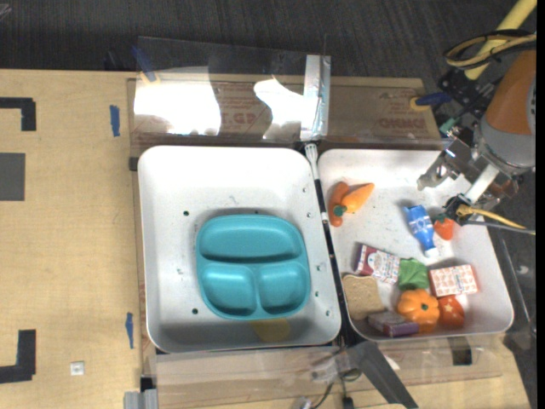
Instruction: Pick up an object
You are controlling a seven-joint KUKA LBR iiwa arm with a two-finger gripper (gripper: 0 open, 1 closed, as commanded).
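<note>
My gripper (448,189) hangs over the far right part of the right bin (387,170), coming in from the right edge. It is open and nothing sits between its fingers. Just below it lie a blue bottle (420,227) and a small red-orange piece (444,227). An orange carrot (352,198) lies to its left near the bin's divider. Toward the near side sit a printed carton (377,264), a green piece (414,273), a pink-and-white box (452,279), an orange pumpkin (417,307), a red tomato (452,313), a bread slice (364,292) and a purple bar (392,324).
The left bin (170,186) holds a teal divided plate (252,264). A clear plastic sheet (230,100) stands behind the bins. Yellow and black cables (481,49) trail by the arm at the upper right.
</note>
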